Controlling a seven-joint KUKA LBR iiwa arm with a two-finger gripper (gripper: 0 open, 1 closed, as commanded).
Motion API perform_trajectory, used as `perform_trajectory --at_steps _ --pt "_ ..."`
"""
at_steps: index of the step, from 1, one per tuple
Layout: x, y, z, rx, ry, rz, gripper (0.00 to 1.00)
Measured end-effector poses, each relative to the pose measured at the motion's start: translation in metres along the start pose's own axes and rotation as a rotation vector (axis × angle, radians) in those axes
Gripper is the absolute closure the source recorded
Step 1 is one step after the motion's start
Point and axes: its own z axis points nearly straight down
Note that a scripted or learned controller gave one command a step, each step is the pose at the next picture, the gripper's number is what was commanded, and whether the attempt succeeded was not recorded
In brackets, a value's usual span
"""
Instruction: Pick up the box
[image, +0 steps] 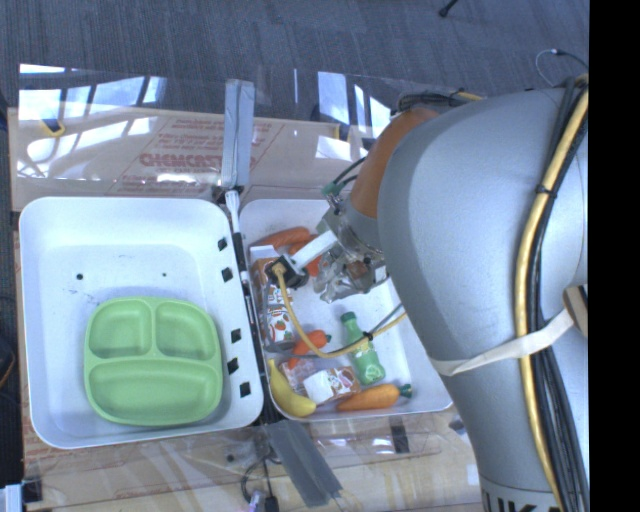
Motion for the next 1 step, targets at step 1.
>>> perform_trajectory --at_steps 1 --pt "0.0145 0.0258 0.0343 -0.004 0.004 0.147 1.0"
